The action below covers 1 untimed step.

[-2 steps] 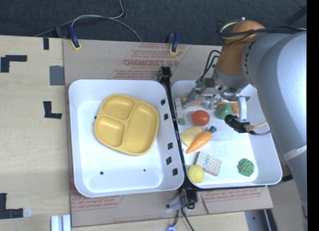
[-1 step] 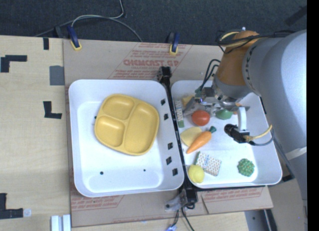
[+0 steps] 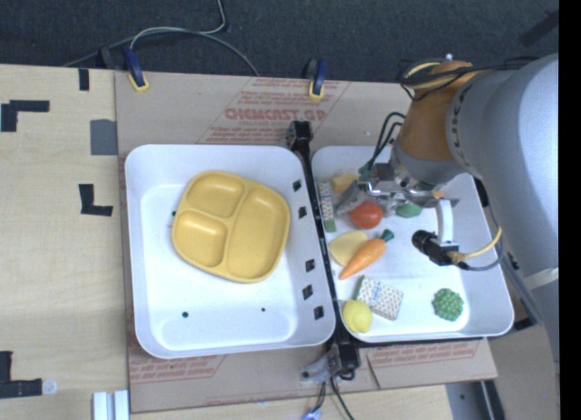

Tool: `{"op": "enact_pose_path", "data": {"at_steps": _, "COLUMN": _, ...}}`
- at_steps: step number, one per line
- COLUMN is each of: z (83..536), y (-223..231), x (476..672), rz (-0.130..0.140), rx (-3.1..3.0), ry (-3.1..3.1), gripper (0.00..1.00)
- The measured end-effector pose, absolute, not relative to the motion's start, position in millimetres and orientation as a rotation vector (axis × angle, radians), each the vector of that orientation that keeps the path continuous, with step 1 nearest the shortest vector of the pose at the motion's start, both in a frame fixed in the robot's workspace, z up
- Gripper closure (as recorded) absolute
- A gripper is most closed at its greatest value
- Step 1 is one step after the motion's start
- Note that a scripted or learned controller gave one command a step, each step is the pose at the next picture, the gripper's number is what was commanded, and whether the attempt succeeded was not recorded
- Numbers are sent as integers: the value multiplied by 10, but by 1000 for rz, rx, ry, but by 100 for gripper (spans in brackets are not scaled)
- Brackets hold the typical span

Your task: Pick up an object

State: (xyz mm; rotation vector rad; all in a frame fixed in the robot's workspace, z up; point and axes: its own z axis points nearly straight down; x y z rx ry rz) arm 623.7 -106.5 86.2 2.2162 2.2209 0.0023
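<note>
In the left bin (image 3: 154, 255) a yellow divided plate (image 3: 231, 225) lies toward the far half, tilted a little against the bin's edges, with bare white floor along the near edge. Across the black divider, the right bin (image 3: 481, 305) carries the small things. Close to the divider, at the bin's near left corner, sits a yellow lemon (image 3: 357, 317), touching a patterned wafer (image 3: 380, 297) just to its right. Beyond them an orange carrot (image 3: 365, 257) lies slanted, its green tip pointing toward the far right, resting against a pale yellow piece (image 3: 344, 247). At the far left of this bin a small yellow item (image 3: 343, 181) lies near the divider. A red tomato (image 3: 366, 216) sits just beyond the carrot, and my pincer (image 3: 386, 193) hangs right above it, reaching in from the right; I cannot tell whether it is released or clenched, and nothing visibly sits in its grasp. Toward the near right corner rests a green broccoli (image 3: 447, 304), well apart from the rest.
</note>
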Motion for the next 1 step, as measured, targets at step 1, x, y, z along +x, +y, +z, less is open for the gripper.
{"op": "enact_pose_path", "data": {"at_steps": 1, "z": 962, "y": -1064, "x": 6237, "rz": 2, "rx": 2216, "ry": 2222, "gripper": 100}}
